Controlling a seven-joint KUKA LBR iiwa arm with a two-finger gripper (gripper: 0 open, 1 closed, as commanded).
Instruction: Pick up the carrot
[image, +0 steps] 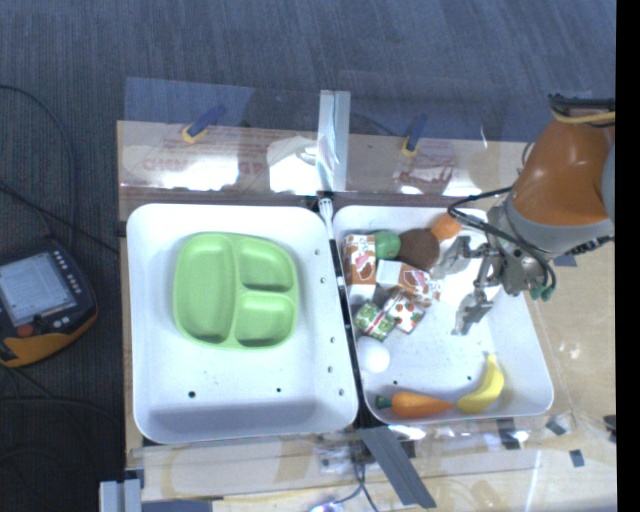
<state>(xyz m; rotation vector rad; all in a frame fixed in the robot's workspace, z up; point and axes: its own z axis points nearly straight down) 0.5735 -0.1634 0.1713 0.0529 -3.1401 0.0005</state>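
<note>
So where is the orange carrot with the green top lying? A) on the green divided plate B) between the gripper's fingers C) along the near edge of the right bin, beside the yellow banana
C: the orange carrot lies by the yellow banana in the right white bin.

The arm (565, 190) is cut off by the right edge. The printing on the small cartons (385, 285) is too small to read. An orange ball (446, 226) is partly covered by the brown ball (420, 248) (only its upper part shows).
</note>
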